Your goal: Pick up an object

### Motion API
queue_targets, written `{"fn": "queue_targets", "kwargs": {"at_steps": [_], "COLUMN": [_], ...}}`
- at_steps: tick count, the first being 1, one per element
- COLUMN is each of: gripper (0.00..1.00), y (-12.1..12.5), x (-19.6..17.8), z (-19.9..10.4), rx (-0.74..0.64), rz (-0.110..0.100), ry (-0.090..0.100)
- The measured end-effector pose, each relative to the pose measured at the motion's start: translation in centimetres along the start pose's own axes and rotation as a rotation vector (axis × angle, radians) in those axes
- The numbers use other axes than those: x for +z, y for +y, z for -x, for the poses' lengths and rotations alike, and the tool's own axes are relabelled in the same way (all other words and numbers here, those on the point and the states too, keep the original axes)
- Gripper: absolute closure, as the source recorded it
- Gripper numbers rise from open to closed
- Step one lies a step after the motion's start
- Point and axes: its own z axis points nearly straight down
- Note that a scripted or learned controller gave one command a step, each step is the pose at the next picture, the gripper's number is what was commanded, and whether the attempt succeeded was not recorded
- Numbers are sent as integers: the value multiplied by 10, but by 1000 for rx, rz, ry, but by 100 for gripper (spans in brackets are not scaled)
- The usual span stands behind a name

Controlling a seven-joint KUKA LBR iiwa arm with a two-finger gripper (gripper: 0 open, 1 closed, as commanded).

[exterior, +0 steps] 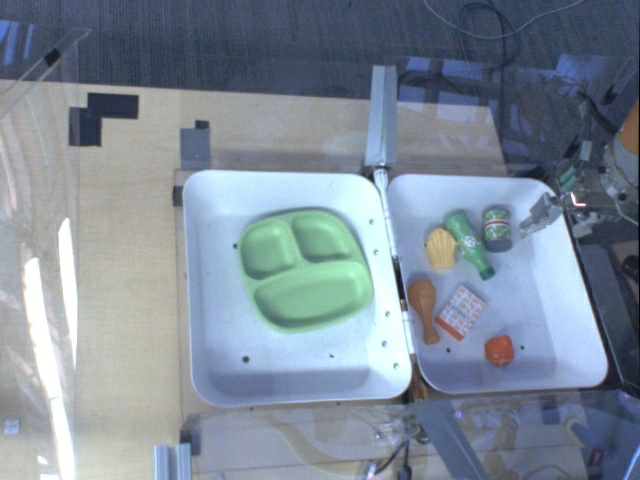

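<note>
Green bottle, cap toward lower right

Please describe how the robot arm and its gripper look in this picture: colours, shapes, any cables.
At the right edge, the gripper has thin pale grey metal fingers on a darker grey body. Small green and red spots show near its base. A patch of orange band sits above it, and dark cables run nearby.

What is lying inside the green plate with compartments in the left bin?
The green divided plate in the left bin shows three bare compartments with nothing visible in them. What is under the plate is covered and cannot be seen.
</note>
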Motion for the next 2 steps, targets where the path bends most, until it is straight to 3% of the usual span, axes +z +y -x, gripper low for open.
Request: {"fn": "queue_targets", "kwargs": {"at_steps": [1,2], "gripper": [0,100], "y": [86,90], "x": [136,119], "z": [-8,-2], "rx": [-52,-55], "rz": [-8,11], "ry": [12,-3]}}
